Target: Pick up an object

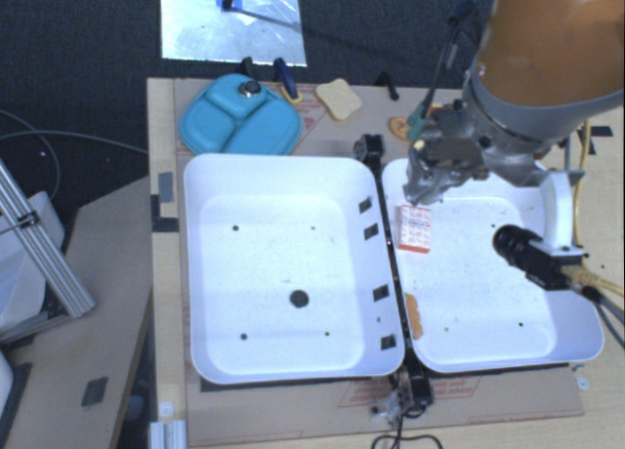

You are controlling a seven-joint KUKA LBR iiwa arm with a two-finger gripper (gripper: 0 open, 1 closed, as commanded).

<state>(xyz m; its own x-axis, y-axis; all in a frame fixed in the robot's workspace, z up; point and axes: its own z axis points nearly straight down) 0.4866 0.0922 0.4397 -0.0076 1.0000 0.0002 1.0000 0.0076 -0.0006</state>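
A small white packet with red print (415, 228) lies flat in the right bin (488, 340), close to its left wall. My gripper (422, 191) hangs at the packet's far end, just above it. Nothing visibly hangs from the gripper. A thin orange-brown piece (413, 315) rests against the same wall, nearer the front. In the left bin (244, 193) a small dark round object (299, 299) lies alone near the middle front.
Behind the left bin sits a blue sectioned plate (239, 117), with a tan bread-shaped piece (339, 98) and a small orange object (398, 127) to its right. A shiny metal sheet (229, 3) lies farther back. The arm's bulk overhangs the right bin's far right.
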